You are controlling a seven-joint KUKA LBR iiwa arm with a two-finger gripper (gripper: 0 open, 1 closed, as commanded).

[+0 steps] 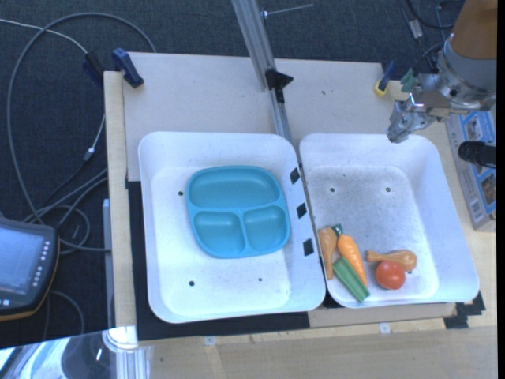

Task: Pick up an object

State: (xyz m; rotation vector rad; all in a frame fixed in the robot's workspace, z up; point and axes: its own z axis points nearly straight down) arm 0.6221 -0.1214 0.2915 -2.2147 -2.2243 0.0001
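Note:
Toy food lies at the front of the right bin (426,172): an orange carrot (352,257), a paler carrot (327,247) beside it, a green vegetable (349,280), a red tomato (390,275) and a tan squash-like piece (394,257). My gripper (400,127) hangs over the back rim of the right bin, far from the food, with nothing seen between its fingers. The arm reaches in from the upper right.
The left bin (166,290) holds a blue three-compartment plate (237,211). A metal pole (256,34) runs from the top down to the gap between the bins. Blue clamps (126,67) sit at the bench's back corners. Cables lie on the floor at left.

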